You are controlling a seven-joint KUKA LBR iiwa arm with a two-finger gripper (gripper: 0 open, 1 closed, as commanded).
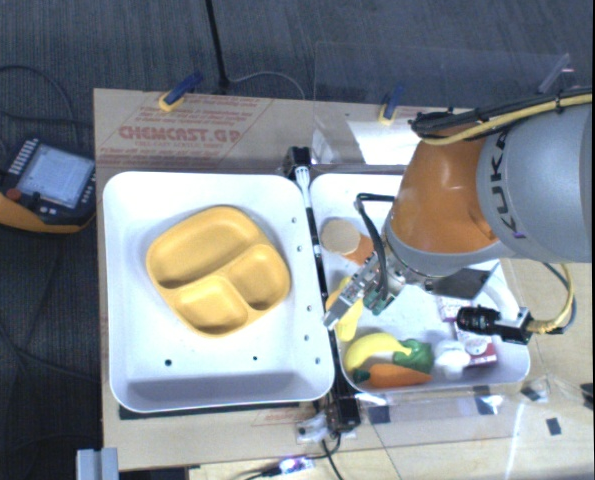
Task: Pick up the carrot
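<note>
Carrot (397,375) in right bin (512,368)

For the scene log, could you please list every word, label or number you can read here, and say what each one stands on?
"CHEMCAST GP", red letters, seen upside down on the brown board under the bins.
"KU", black letters cut off at the picture edge, on the grey arm.
Screen of the handheld pendant on the floor: too small to read.
Small red and white packet in the right bin: print too blurred to read.
</note>
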